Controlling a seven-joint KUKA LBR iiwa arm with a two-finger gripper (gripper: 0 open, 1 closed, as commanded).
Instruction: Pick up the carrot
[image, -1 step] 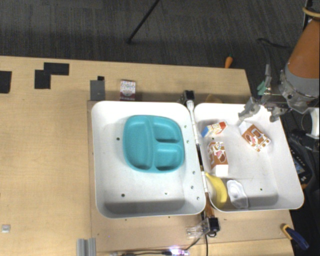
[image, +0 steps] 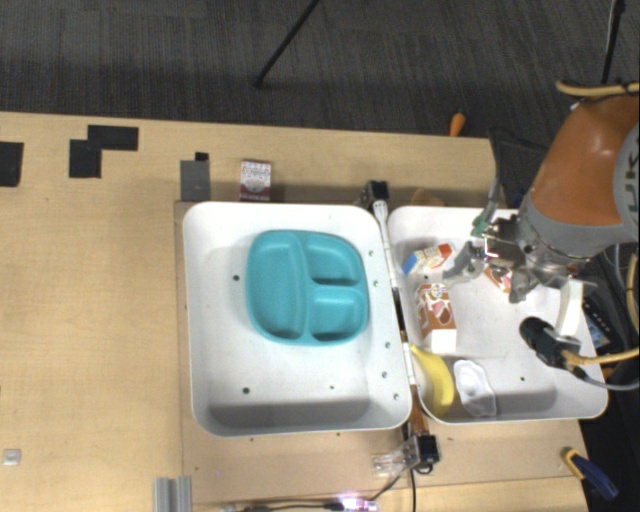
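Along the lower edge of the right bin (image: 520, 400), nearest you, a yellow banana (image: 436, 374) lies against the bin's left wall with a white rounded object (image: 476, 386) just beside it. Neither concerns you. Further up, a brown-and-white carton (image: 436, 308) lies near the left wall, and to the left of all this the left bin (image: 215, 330) holds a teal divided plate (image: 306, 285) at its middle. Look next at the upper middle of the right bin: a small orange-red piece, which you may take for the carrot (image: 498, 279), lies on the bin floor directly under the gripper (image: 490, 262). The grey metal parts of the tool crowd around it on both sides, and from this slanted view you cannot tell whether the jaws are spread, together, or clamped on it. So do not count the carrot as held. Just left of the tool is a small red, white and blue carton (image: 427, 259), close enough to be nudged. The arm (image: 590, 170), with its orange band, comes in from the upper right of the frame. Judge the step as the grasp itself, at the bottom of the reach with nothing lifted. The next move calls for a firm closure on the carrot alone, then a straight rise. Check that the orange piece leaves the floor with the tool.
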